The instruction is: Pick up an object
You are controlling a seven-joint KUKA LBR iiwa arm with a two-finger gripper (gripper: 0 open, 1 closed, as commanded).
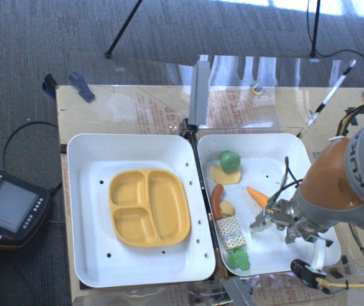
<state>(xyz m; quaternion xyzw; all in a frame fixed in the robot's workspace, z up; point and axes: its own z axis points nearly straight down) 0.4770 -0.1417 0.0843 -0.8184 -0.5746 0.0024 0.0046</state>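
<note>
Seen from above, the grey arm's claw (262, 222) hangs low in the right white bin (296, 146), at lower right of the frame; its grip cannot be told. Just above it lies a small orange carrot (256, 196). A yellow divided plate (148, 207) sits in the left bin (92, 164).

Left bin (86, 171): divided tray (148, 206) at centre. Right bin (277, 146): food items clustered along left wall; gripper (262, 222) just right of cluster.
</note>
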